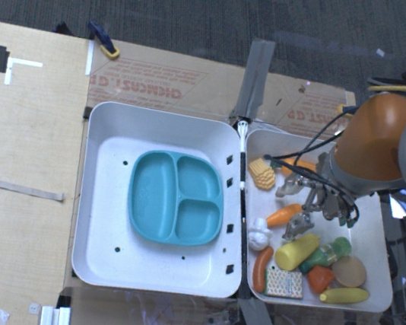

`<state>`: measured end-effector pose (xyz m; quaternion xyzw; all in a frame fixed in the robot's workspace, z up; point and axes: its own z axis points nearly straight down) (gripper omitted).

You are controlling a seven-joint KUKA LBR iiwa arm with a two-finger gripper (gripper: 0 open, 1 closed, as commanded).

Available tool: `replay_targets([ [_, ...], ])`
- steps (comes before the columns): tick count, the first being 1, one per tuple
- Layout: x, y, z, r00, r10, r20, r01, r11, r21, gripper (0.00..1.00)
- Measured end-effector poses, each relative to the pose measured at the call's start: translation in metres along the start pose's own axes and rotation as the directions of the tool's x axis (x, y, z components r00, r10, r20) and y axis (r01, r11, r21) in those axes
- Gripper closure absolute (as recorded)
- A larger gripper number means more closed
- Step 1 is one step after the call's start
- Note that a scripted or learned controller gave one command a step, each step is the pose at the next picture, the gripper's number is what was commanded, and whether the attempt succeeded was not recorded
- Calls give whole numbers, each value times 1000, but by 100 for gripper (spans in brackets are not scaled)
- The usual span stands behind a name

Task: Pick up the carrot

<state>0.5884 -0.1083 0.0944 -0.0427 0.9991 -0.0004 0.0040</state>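
Note:
The carrot (283, 214) is a short orange piece lying in the right bin (387, 250), near its left middle. My gripper (296, 207) hangs low over that bin, directly at the carrot's right end. Its two metal fingers stand apart, one above the carrot (290, 186) and one just below and to its right (299, 226). The carrot lies on the bin floor and is not clamped between them. The grey arm with its orange band (377, 137) covers the bin's upper right.
Around the carrot lie a yellow corn piece (262, 175), a white garlic bulb (258, 236), a red sausage (261, 268), a yellow cylinder (294, 252), a cracker (284, 283), green, red and brown items and a banana (342, 295). The left bin (96, 202) holds a teal divided plate (178, 198).

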Motion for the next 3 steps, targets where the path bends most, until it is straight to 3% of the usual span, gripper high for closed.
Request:
replay_targets([
  [1, 21, -11, 1, 821, 570, -3, -570, 821, 3, 0],
  [2, -7, -6, 2, 527, 850, -3, -850, 527, 5, 0],
  [3, -7, -5, -8, 530, 848, 0, -848, 530, 6, 100],
])
